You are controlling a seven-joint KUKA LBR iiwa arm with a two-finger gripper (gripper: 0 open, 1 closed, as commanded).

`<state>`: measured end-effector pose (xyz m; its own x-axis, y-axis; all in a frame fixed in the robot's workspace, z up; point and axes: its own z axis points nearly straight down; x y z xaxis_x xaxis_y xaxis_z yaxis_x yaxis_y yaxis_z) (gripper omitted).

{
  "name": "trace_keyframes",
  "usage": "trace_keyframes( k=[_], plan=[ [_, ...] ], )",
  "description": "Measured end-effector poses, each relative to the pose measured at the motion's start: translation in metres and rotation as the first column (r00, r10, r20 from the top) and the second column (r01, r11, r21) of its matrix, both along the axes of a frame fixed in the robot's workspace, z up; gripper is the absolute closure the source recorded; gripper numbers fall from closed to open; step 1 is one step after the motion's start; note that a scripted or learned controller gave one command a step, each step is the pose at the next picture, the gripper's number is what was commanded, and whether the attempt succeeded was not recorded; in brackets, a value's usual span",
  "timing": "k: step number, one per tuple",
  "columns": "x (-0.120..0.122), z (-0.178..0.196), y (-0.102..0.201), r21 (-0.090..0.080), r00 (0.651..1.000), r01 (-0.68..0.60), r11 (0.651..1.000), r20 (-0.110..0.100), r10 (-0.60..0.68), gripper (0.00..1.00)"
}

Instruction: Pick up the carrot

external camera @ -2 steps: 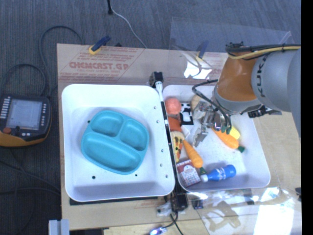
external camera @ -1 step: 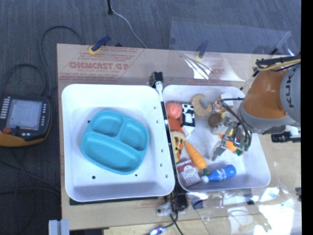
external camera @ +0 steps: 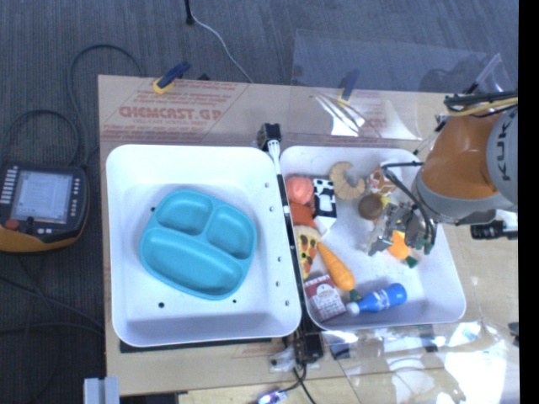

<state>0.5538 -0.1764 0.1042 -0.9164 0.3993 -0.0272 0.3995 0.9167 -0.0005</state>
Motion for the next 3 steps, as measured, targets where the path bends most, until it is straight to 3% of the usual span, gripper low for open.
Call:
trace_keyframes(
  k=[1,2,3],
  plan=[
    [-0.060,-0.010,0.025,-0.004,0.984,-0.176,0.984,0.004,0.176,1.00],
    [0.022,-0.011,0.063,0.004,0.999,-0.051,0.999,-0.004,0.051,1.00],
    [0.002,-0.011,-0.014,-0.005,0.858,-0.514,0.858,-0.009,0.514,1.00]
  ],
)
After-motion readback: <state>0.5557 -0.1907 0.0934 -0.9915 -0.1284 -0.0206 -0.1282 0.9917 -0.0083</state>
